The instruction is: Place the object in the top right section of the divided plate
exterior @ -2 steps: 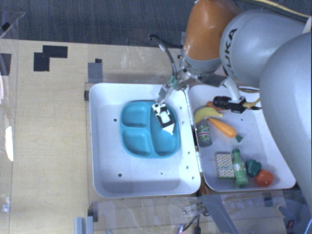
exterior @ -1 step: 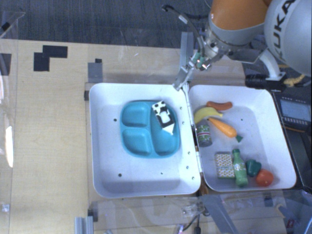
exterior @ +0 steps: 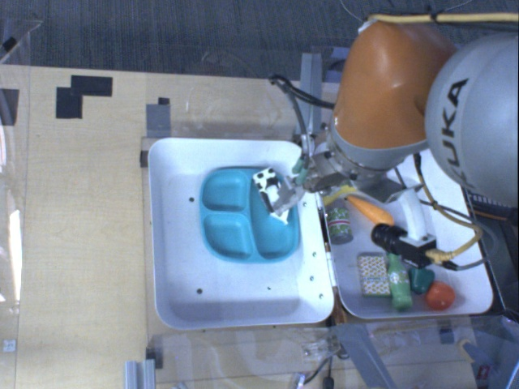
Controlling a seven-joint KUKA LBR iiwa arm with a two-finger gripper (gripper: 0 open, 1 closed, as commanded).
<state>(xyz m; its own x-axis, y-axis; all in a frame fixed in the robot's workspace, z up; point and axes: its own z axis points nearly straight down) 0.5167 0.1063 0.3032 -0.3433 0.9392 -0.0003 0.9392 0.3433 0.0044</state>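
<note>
White-and-black object [exterior: 266,183] lies diagonally above blue divided plate [exterior: 247,226]; gripper [exterior: 280,191] grip unclear.

Place: a robot lab, where I work.
Signs: my grey-and-orange arm [exterior: 389,87], two white bins [exterior: 166,241] on a wooden table [exterior: 73,217], loose cables [exterior: 454,241].

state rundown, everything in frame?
hand: over the divided plate's right side, a small black-and-white object at its tip
divided plate: blue, flat in left bin
left bin: holds the plate
carrot: lying in right bin
green bottle: lying flat
red item: right bin corner
</note>
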